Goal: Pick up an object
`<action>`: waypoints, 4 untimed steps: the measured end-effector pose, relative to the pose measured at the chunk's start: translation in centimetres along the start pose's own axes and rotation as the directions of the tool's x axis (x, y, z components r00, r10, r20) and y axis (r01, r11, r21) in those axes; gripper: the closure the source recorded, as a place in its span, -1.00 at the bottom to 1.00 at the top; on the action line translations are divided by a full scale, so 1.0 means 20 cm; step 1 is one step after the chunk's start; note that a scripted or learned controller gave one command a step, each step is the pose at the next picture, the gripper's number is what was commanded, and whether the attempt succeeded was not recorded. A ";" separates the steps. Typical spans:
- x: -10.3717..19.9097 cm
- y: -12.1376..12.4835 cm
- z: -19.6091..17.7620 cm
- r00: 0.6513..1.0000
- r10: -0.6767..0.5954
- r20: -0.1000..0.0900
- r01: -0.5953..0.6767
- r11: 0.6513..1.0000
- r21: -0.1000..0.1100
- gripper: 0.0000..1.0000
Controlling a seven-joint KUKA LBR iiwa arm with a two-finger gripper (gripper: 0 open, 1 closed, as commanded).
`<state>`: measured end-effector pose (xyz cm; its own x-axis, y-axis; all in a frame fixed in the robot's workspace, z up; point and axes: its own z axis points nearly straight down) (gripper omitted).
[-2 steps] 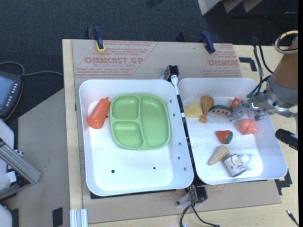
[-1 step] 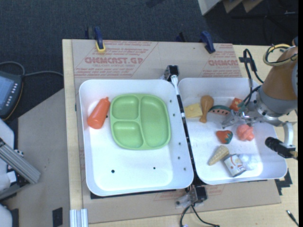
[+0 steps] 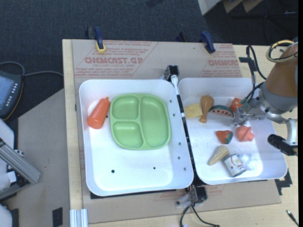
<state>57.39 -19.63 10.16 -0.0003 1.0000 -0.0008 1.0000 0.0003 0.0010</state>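
Observation:
My gripper (image 3: 242,118) hangs low over the right side of the right bin (image 3: 267,170), below the grey arm with its orange band (image 3: 283,77). Just below it in the view lies a salmon-pink toy (image 3: 245,134), and a small orange toy (image 3: 235,104) sits just behind it. Nothing visibly hangs from the gripper. The same bin also holds a red strawberry (image 3: 224,136), a watermelon slice (image 3: 220,110), a brown drumstick (image 3: 205,107), a yellow cheese wedge (image 3: 192,110), an ice-cream cone (image 3: 218,154) and a small silver carton (image 3: 236,164).
The left bin (image 3: 87,141) holds a green divided plate (image 3: 140,121) and an orange bottle (image 3: 98,113) beside it. A black divider (image 3: 182,122) runs between the bins. Blue clamps (image 3: 207,41) hold the board at the back. Cables trail past the arm on the right.

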 end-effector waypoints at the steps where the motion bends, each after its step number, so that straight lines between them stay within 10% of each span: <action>1: -0.02 0.00 -0.32 1.000 0.000 0.002 0.000 1.000 -0.005 1.00; 2: -0.02 0.01 -0.59 1.000 -0.001 0.003 0.001 1.000 -0.007 1.00; 4: 0.46 0.08 -0.66 1.000 -0.005 -0.001 0.005 1.000 -0.002 1.00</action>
<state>59.06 -10.41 23.43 -0.0056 1.0000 0.0005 1.0000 0.0056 0.0029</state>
